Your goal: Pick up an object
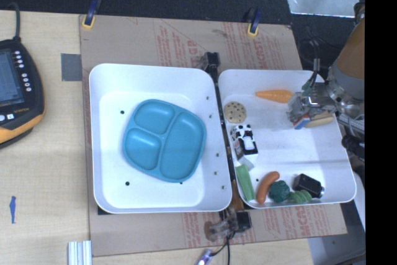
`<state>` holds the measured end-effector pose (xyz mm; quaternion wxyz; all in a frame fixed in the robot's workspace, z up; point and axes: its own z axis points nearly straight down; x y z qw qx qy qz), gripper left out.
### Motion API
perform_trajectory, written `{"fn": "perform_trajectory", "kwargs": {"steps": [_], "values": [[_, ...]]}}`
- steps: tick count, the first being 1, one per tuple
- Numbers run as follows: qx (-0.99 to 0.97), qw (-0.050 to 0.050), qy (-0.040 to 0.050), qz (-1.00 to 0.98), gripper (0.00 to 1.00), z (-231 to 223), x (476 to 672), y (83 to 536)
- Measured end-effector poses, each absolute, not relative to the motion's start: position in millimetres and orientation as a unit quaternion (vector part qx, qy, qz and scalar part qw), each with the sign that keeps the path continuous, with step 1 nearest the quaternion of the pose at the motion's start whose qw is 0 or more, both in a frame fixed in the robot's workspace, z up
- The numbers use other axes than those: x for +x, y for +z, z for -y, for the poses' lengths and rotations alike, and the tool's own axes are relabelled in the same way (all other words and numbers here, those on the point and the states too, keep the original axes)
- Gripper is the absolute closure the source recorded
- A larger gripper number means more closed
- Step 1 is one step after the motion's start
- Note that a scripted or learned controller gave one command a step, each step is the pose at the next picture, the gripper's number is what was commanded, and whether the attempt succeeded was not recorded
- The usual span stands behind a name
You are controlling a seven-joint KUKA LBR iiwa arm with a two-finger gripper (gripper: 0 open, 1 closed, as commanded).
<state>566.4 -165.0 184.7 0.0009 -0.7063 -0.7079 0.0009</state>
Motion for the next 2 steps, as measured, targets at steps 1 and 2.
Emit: {"fn": "perform_trajectory", "kwargs": {"steps": [1, 2], "values": [[-0.706, 0.001, 0.0007, 0.709, 1.0, 168.4, 613.4, 165.2], [-0.706, 0.001, 0.0003, 0.708, 1.0, 118.0, 625.3, 182.9]]}}
